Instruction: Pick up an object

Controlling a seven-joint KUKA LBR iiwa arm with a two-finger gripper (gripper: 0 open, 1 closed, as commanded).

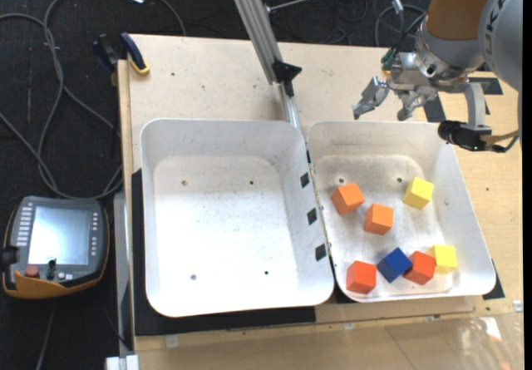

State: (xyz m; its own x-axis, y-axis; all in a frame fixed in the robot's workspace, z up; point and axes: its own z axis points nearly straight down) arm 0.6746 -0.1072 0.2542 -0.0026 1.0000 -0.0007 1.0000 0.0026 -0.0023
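**Arm poised above the right bin, seven blocks below**

Camera view: The grey arm with its orange band reaches in from the right, and its two-finger gripper (386, 105) hangs over the far rim of the right-hand shallow white bin (465, 219). The jaws stand spread apart with nothing between them.

All the blocks lie in that right bin. An orange cube (348, 197) sits near the bin's left side, with a second orange cube (378, 218) just beside it, toward the middle. A yellow cube (418, 192) rests apart from them, nearer the right wall. Along the near edge runs a row: an orange-red cube (361, 276) on the left, then a blue cube (394, 264), a red cube (421, 268) touching it, and a small yellow cube (445, 257) at the right end.

The left-hand shallow white bin (158, 194) sits beside the first on the pale wooden worktop (208, 77). A slanted metal pole (253, 11) rises from between the two bins. On the dark floor to the left lies a grey handheld control pendant (54, 244).
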